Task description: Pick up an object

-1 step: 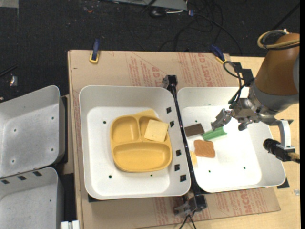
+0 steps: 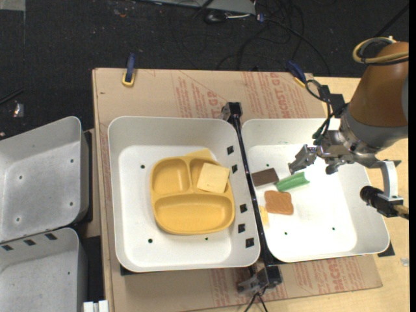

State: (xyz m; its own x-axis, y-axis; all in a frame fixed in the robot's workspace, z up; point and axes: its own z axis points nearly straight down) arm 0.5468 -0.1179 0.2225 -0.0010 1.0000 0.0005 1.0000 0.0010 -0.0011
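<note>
Dark speckled floor [image 2: 52, 51], loose cables [image 2: 286, 18], cardboard-topped bench [image 2: 188, 90].

So the two white bins [image 2: 130, 194] sit on a brown cardboard sheet [image 2: 195, 90]. A blue clamp [image 2: 129, 70] grips the cardboard's far left edge, another blue clamp [image 2: 296, 71] its far right. Black cables [image 2: 286, 18] trail on the dark floor beyond the cardboard.
</note>
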